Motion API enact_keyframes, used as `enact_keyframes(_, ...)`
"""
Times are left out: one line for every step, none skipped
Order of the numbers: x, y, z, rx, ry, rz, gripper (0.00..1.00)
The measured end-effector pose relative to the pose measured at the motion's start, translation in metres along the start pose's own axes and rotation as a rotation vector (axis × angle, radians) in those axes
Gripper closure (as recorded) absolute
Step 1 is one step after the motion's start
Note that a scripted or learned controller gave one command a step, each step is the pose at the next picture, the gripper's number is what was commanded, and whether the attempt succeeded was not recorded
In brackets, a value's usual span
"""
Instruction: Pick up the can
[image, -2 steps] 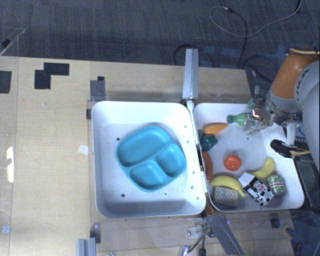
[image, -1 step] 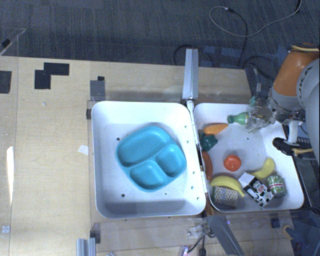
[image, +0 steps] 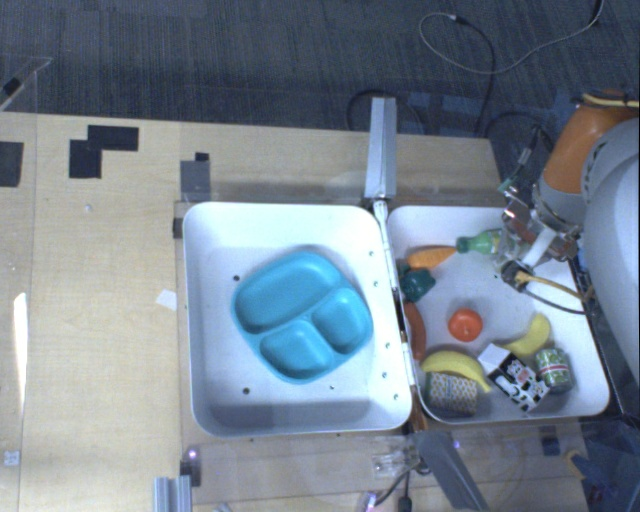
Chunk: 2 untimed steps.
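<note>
Far to the left of the hand (image: 522, 250), a blue divided tray (image: 300, 315) is seen lying in the left bin (image: 200, 330). Closer in, within the right bin (image: 575, 408), a carrot (image: 432, 257) and a green bottle (image: 480, 243) are found just to the left of the hand, the bottle nearly touching it. An orange ball (image: 465, 323) and a large banana (image: 455, 365) are placed nearer the viewer than the hand and to its left. The hand itself is held low over the far part of the right bin, with nothing seen in its hold; whether it is wide or narrow cannot be told.

The can (image: 552, 368) is located in the near right corner of the right bin, well apart from the hand, toward the viewer and slightly to the right. It is flanked by a small banana (image: 530, 335) on the side facing the hand and by a black-and-white box (image: 515, 380) just to its left. Whether it stands quite upright cannot be told.

The can is judged to be stiff and unlikely to be crushed, smooth-walled and therefore somewhat slippery, and of modest weight. It is best taken across its round wall, about midway up, on the sides not crowded by the banana and the box; the rim is judged a poorer hold.
</note>
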<state>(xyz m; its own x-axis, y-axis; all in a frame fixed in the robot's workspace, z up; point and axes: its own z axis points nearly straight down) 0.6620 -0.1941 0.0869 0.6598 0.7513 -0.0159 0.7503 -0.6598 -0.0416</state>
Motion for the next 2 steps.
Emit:
enact_keyframes(0.000,-0.001,-0.011,0.000,-0.003,-0.008,1.00)
enact_keyframes(0.002,0.000,-0.023,-0.005,-0.003,-0.016,1.00)
